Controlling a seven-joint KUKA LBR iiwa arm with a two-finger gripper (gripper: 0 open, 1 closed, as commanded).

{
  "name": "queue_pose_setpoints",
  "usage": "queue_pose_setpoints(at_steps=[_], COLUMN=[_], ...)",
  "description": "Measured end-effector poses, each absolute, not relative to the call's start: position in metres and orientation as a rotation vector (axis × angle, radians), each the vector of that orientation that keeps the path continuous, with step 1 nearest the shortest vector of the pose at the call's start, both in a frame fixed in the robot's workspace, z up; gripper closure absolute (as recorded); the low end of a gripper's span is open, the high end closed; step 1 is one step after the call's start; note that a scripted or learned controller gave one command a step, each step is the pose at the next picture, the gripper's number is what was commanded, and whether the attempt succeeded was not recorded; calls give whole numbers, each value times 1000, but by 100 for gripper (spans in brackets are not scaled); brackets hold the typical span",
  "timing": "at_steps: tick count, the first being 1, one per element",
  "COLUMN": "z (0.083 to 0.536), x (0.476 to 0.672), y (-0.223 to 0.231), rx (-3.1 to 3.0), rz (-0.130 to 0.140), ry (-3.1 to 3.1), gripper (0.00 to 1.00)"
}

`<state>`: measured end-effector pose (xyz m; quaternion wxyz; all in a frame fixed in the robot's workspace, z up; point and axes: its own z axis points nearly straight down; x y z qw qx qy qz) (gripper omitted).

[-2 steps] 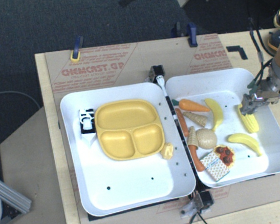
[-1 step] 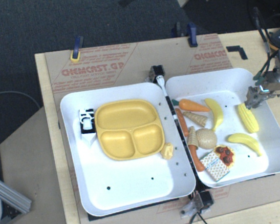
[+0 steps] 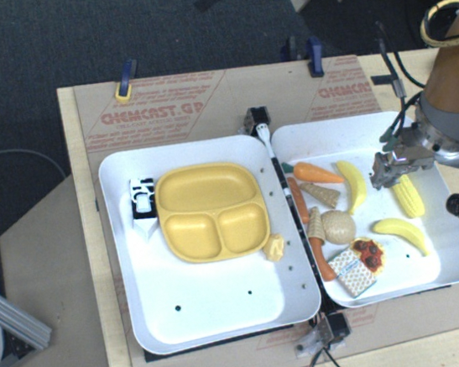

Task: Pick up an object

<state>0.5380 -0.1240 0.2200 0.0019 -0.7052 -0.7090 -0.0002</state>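
A: Where is the gripper [image 3: 389, 171] hanging?

B: Over the right bin [image 3: 458, 269]; I cannot tell how it is set.

A: And the corn cob [image 3: 408, 196]?

B: Lying just below-right of it, the banana [image 3: 352, 183] sitting just left.

A dark blue-grey carpeted floor [image 3: 64, 32] surrounds the bench, whose pale brown paper-faced board [image 3: 185, 108] is held by a yellow clamp [image 3: 124, 85] and a blue clamp [image 3: 314, 56].
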Motion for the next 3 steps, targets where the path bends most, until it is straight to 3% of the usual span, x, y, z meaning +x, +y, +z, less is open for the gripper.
queue_pose_setpoints(at_steps=[2,3], z=[237,216], x=[553,558], y=[-18,18], rx=[-2216,-2214], rz=[-5,3], ry=[-2229,-2222], gripper=[100,100])
